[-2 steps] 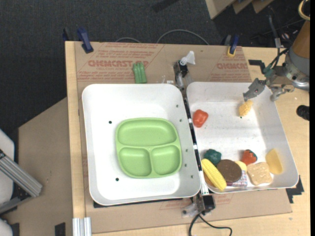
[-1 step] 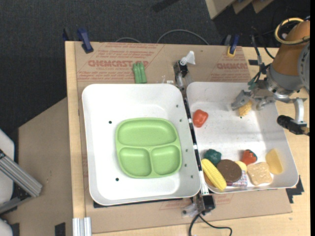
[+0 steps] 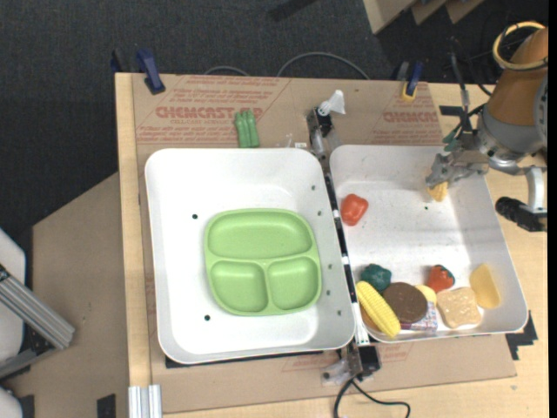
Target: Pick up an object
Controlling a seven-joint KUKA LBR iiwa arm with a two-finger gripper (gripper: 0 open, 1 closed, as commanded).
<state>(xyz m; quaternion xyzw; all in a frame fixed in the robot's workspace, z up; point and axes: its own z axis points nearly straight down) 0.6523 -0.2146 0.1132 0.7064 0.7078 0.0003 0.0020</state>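
- The gripper (image 3: 444, 179) sits at the far right corner of the right bin (image 3: 396, 220), roughly 1 o'clock from that bin's middle, hanging off the grey arm (image 3: 513, 103) with its orange band.
- There's a small yellow piece (image 3: 439, 190) right at the fingertips. It looks pinched between them, so I'd call the fingers closed on it, though it's tiny here and the grip could be marginal.
- That yellow piece is touching or just off the bin floor, near the far wall. I can't tell which.
- Key relation: the piece is directly under the wrist, at about 7 o'clock from the gripper body, so the move that counts is a straight lift, no sideways reach needed.
- Its long axis is too small to read.
- The rest of the pile is well apart, down at the near edge around 6 o'clock: corn cob (image 3: 379, 309), brown round thing (image 3: 406, 301), bread slice (image 3: 459, 306), red pepper (image 3: 440, 278), teal lump (image 3: 377, 276), and another yellow chunk (image 3: 486, 285).
- A red-orange piece (image 3: 352, 208) lies alone at 9 o'clock from the gripper, near the divider.
- The left bin (image 3: 174, 233) holds a green 3-compartment plate (image 3: 261, 260), not in play for this grab I'd guess.
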